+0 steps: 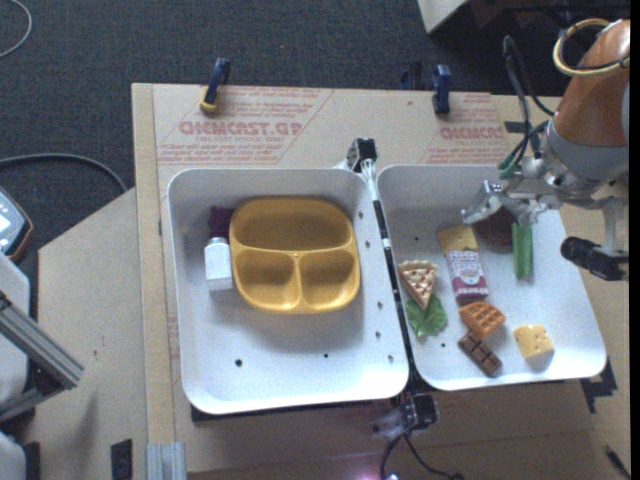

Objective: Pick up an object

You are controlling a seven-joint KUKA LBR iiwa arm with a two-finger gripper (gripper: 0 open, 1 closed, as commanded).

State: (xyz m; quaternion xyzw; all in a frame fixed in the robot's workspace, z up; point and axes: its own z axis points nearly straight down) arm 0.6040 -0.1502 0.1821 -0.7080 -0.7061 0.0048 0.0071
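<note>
Hovering over the far part of the right bin (590, 308), the gripper (505, 203) is seen at the end of the grey arm (590, 88) with its orange band; whether it is spread or closed cannot be told, and nothing is seen held in it.

Directly under and just beside it a dark brown piece (494, 230) is found, with a green stick (522, 250) to the arm's side and a yellow cheese slice (457, 238) on the side away from the arm. A little nearer the camera a red-and-white wrapped bar (467, 273) is laid. These four are packed close, some touching.

Further off, a waffle (482, 318), a chocolate piece (480, 354), a cheese cube (534, 341), a pizza slice (417, 283) and a green leaf (427, 318) are spread. Beyond the divider, in the left bin (190, 348), a yellow divided plate (295, 253) and a small white bottle (218, 263) are kept.

No object is judged to be picked yet. Trouble is expected mainly from crowding: two neighbours could be pinched together, or one nudged aside. The flat slice and thin stick could be slid over rather than lifted.
</note>
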